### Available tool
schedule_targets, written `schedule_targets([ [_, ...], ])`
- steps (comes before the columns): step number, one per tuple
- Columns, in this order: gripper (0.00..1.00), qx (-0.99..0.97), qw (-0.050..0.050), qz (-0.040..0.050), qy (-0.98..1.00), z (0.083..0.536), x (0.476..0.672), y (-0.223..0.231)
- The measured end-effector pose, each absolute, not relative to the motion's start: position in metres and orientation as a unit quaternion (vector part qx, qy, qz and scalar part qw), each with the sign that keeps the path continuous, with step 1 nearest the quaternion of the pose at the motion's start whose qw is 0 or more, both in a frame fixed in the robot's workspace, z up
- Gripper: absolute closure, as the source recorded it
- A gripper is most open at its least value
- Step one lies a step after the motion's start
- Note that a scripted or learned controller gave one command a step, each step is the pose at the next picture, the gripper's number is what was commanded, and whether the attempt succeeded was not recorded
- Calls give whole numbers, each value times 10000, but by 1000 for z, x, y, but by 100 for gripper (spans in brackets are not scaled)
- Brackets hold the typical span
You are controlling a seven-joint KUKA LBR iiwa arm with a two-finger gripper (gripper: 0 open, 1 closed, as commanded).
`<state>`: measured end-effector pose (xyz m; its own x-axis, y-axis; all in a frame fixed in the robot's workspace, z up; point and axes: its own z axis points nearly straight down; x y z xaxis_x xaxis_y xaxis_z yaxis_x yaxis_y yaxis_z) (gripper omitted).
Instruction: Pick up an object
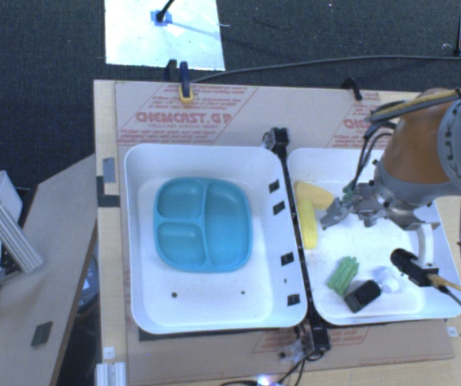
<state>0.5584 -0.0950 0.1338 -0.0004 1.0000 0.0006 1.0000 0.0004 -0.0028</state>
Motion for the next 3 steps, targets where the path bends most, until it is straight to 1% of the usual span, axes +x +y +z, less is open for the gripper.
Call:
schedule_targets([
  [1, 100, -7070, -11, -7, -7072, 147, 560, -96],
  [2, 100, -7058, -32, -22, -7084, 200, 572, -99],
  [3, 100, -7057, -27, -20, -7085, 244, 575, -100],
])
